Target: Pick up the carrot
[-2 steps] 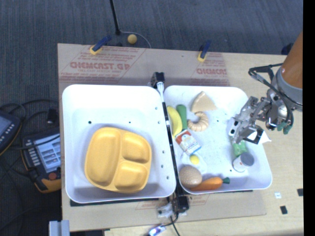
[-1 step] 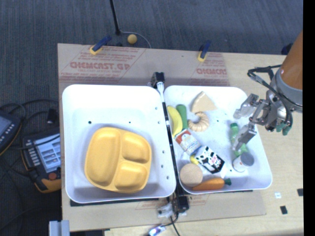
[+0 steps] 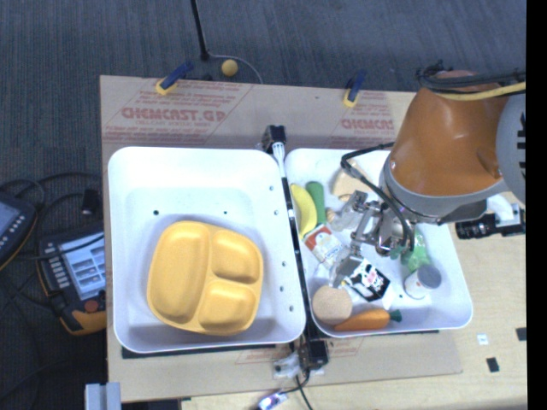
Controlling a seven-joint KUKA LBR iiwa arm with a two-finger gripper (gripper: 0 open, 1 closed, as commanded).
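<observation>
Carrot (image 3: 362,320) lies beside round bun (image 3: 332,303).

The carrot (image 3: 365,319) is orange with a small green stub at its right end. It lies flat on its side, lengthwise along the near wall of the right-hand bin (image 3: 453,310), its tapered end pointing left and touching a round tan ball (image 3: 332,302) just beside it.

The tray (image 3: 205,276) is sitting in the left bin (image 3: 137,173). In the right bin (image 3: 457,301), the carrot (image 3: 363,320) is lying along the lower edge, the ball (image 3: 332,303) touching its left end, the banana (image 3: 302,212) resting upper left.
</observation>
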